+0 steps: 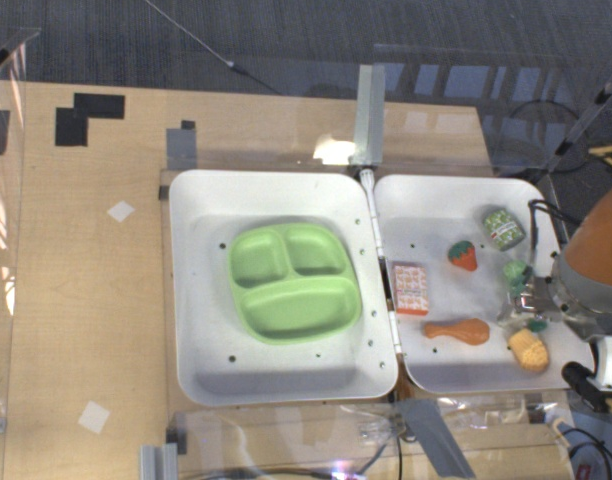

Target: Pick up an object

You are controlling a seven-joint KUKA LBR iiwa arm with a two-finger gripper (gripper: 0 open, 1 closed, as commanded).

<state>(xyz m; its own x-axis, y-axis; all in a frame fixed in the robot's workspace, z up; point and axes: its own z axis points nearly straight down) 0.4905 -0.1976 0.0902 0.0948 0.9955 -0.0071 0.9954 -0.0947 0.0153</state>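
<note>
**My hand hangs over the right bin, by the toys**

I count two white bins side by side on the wooden bench (76,298). The left bin (201,358) has one thing in it: a green plate (294,282) with three parts, lying flat in the middle.

The right bin (436,368) has six little toys. One red strawberry (464,256) sits near the middle. One pink and white packet (411,289) lies at 9 o'clock from the middle, close to the wall between the bins. One orange drumstick (458,332) lies at 6 o'clock from the strawberry. One yellow bumpy toy (529,349) sits at 3 o'clock from the drumstick, just beside it. One round green speckled toy (504,228) sits at 1 o'clock from the strawberry. One small green toy (515,270) sits at 6 o'clock from the speckled one.

My gripper (527,306) is at the right side of that bin, between the small green toy and the yellow bumpy toy, very near both. My grey and orange arm (598,258) comes in from 3 o'clock and hides the bin's right edge. I cannot tell if I am gripping or let go; that part is too small and dark
</note>
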